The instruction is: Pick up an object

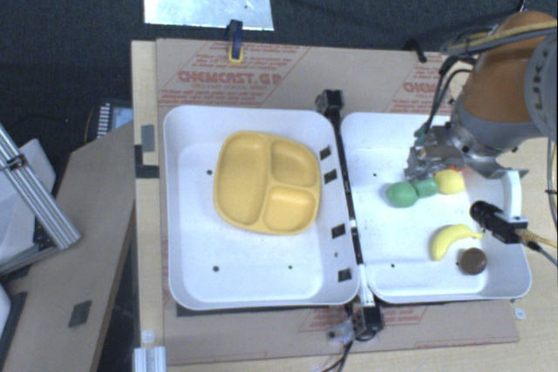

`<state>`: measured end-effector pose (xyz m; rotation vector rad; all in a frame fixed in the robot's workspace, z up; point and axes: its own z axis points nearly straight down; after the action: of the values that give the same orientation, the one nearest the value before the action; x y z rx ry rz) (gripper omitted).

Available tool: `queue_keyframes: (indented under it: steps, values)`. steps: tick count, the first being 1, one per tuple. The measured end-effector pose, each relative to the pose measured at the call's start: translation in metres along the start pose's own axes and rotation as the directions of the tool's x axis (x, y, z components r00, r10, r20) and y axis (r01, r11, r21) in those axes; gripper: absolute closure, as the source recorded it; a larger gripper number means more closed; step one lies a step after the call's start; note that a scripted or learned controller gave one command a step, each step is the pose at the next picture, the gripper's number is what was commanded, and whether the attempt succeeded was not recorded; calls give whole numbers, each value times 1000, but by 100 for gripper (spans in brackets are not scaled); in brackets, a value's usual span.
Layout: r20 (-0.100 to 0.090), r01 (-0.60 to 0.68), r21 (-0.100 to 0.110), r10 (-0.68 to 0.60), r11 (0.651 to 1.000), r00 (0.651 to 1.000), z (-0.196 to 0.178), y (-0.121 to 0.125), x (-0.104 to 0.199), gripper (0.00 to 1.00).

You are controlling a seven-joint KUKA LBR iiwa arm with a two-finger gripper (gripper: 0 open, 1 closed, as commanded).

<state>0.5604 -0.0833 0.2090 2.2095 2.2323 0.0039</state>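
You see the grey arm with its orange band (506,83) reaching in from the right, and its metal claw (425,161) hanging low over the right white bin (375,266), near that bin's far right part. Whether the claw is spread or pressed together you cannot tell; the fingers are a blur of metal from here.

Just below the claw lies a green rounded toy (408,192), its long axis running left to right, the fatter end pointing left toward the divider. Touching its right end, or nearly so, sits a small yellow lemon-like ball (450,181), tucked beside the claw.

Nearer the front of the same bin you find a yellow plastic banana (452,240), curved, its long axis slanting from lower left up to the right. A small brown round piece (472,261) rests just beside its right end.

In the left white bin (187,266) lies a yellow divided plate (266,183), flat, with three compartments.
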Motion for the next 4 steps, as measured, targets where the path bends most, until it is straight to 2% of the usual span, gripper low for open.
queue_keyframes:
  steps: [2, 4]
  values:
    - [0, -1, -1, 1, 1000, 1000, -21, 31, 101, 100]
    - [-1, -1, -1, 1, 1000, 1000, -10, 65, 188, 100]
